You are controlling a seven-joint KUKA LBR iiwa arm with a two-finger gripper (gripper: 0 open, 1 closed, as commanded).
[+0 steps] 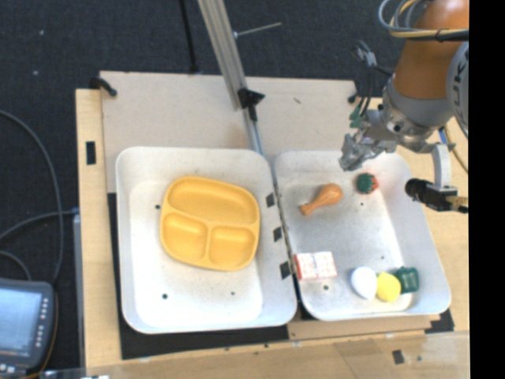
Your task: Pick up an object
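1. While the arm (422, 61) reaches in from the right, its gripper (353, 158) hangs over the far edge of the right bin (410, 235), near that bin's back wall. Whether it's spread or pinched together, honestly can't tell from this angle, it's just a dark grey blob at the tip. Nothing visibly held.
2. Closest thing to it is a small round toy, green with a red bit (365, 183), sitting just below and right of the gripper, apart from it.
3. Next over is a brown drumstick-looking toy (321, 199), lying at a slant near the middle of the right bin's back half.
4. Near the front of that bin: a little red-and-white box (316, 266) close to the left wall, then a white egg-shaped thing (363, 282), a yellow ball (387, 287) touching it, and a dark green block (407, 279) right beside the yellow one.
5. Left bin (142, 290) has a yellow divided plate (210, 223) lying flat, roughly centered.
6. A metal rail (225, 42) slants down from the top toward the gap between the bins.
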